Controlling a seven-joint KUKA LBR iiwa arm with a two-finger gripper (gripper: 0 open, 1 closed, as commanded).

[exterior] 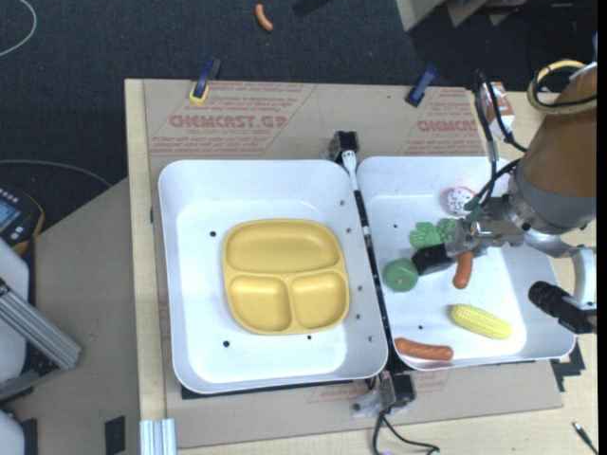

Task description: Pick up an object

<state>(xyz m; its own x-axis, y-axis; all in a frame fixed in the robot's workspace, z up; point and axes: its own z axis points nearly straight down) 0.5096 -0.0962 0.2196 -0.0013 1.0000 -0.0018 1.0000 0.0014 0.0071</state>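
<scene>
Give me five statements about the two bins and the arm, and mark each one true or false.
1. The yellow divided plate lies in the left bin. True.
2. The corn cob lies in the left bin. False: it lies in the right bin.
3. The tool is over the right bin. True.
4. The green ball sits on the plate. False: it sits in the right bin, near its left wall.
5. A sausage lies near the right bin's front edge. True.
</scene>
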